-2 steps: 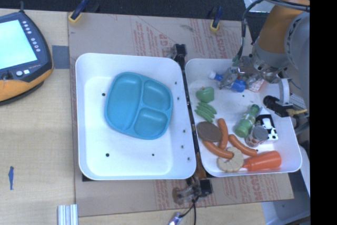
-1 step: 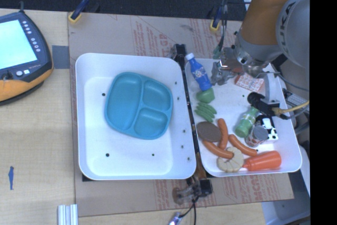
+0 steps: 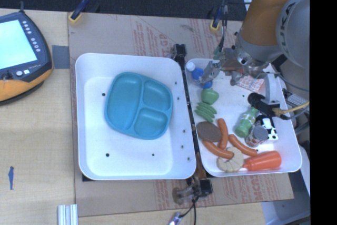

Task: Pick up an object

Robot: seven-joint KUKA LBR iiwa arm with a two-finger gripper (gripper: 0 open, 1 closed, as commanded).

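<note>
Over the far end of the right bin (image 3: 293, 163), the arm (image 3: 274, 18) is bent down from the right, its orange band uppermost and its wrist turned toward the divider between the bins. Its gripper (image 3: 209, 74) is lowered beside a blue bottle (image 3: 195, 71), at the bin's far left corner. Whether anything is grasped cannot be told. Nearer within that bin, a green pepper (image 3: 209, 96), sausages (image 3: 226, 140), a cookie (image 3: 229, 163) and a carrot (image 3: 261, 160) are seen. Left of that bin, a blue divided plate (image 3: 139, 105) is held in the left bin (image 3: 84, 113).
</note>
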